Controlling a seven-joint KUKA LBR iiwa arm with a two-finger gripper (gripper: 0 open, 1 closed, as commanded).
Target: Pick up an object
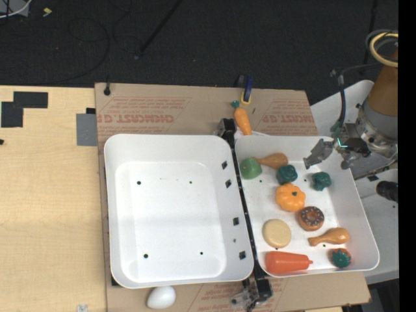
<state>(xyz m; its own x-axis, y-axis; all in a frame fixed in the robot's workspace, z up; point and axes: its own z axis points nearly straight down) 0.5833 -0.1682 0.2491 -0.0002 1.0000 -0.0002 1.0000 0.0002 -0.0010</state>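
The right bin (pixel 361 203) holds several toy foods: a green ball (pixel 250 168), a tan drumstick (pixel 273 160), a dark teal piece (pixel 286 173), a green broccoli piece (pixel 320 181), an orange pumpkin (pixel 290 197), a chocolate donut (pixel 311 218), a beige disc (pixel 277 233), another drumstick (pixel 329 237), a red-orange carrot-like piece (pixel 286 261) and a small teal piece (pixel 340 258). My gripper (pixel 333 155) hovers over the bin's upper right part, above the broccoli piece, its fingers spread open with nothing between them.
The left bin (pixel 117 194) lies beside the right one. A small orange carrot (pixel 242 121) rests on the cardboard behind the bins, next to a blue-and-yellow clip (pixel 246 91). A white egg (pixel 160 297) sits on the cardboard in front of the left bin.
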